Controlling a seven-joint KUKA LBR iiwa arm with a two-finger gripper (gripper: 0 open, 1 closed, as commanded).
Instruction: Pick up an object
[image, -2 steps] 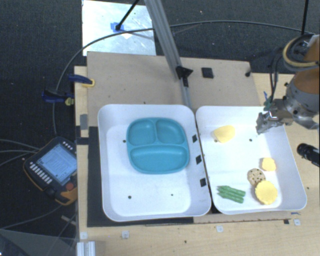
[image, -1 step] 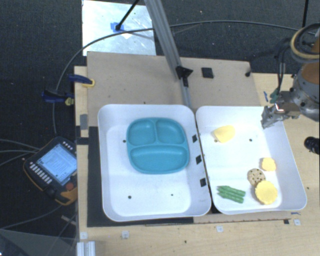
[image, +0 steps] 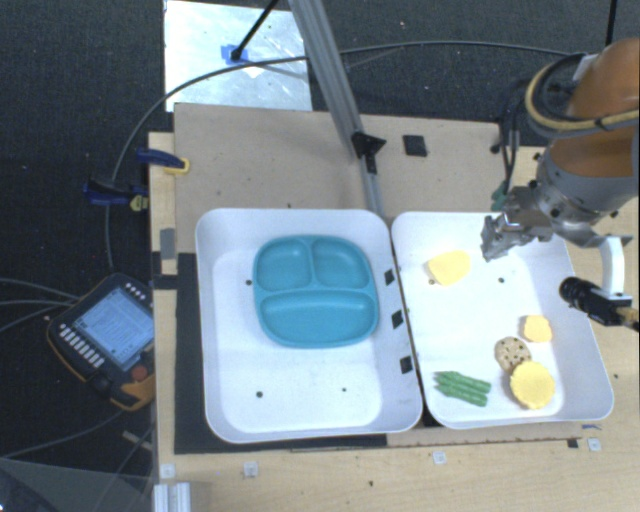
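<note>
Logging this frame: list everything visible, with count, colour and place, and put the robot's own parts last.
bins: 2, white, side by side on the bench
divided plate: 1, blue, left bin
yellow wedge: 1, yellow, right bin, upper left part
small yellow piece: 1, yellow, right bin, right side
cookie: 1, tan with dark specks, right bin, lower right
yellow disc: 1, yellow, right bin, lower right corner
green beans: 1 bunch, green, right bin, bottom edge
handheld pendant: 1, grey and orange, left of the bench
clamps: 2, blue and yellow, bench's left edge
arm: 1, grey with orange band, upper right
gripper: 1, grey, over right bin's top edge, right of the yellow wedge
</note>
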